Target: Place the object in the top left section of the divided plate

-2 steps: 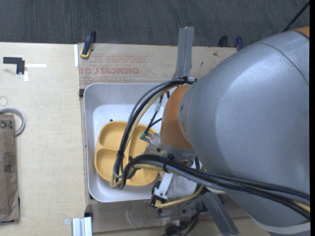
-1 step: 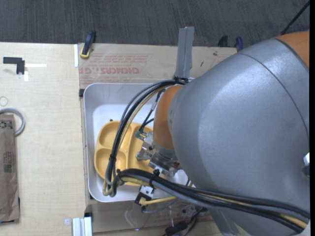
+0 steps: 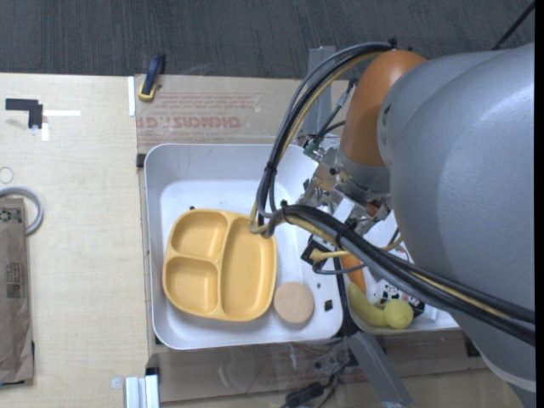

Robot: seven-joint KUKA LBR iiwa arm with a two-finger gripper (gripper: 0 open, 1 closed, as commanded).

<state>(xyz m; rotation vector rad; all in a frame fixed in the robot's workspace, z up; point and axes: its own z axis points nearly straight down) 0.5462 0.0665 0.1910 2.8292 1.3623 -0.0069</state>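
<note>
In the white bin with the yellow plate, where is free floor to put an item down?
Bare floor lies above the yellow divided plastic plate, toward the white bin's far wall. Crowded: the lower right corner, where the round tan disc sits against the plate.

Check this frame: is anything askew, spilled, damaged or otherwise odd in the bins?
Nothing looks spilled or broken. The yellow three-section divided plate lies flat in the left white bin, with nothing in its sections. The round tan wooden disc lies on the bin floor, touching the plate's lower right rim. The grey arm hides much of the right bin.

Upside-down red "CHEMCRETE"-like print on cardboard [image 3: 217, 111]
</note>
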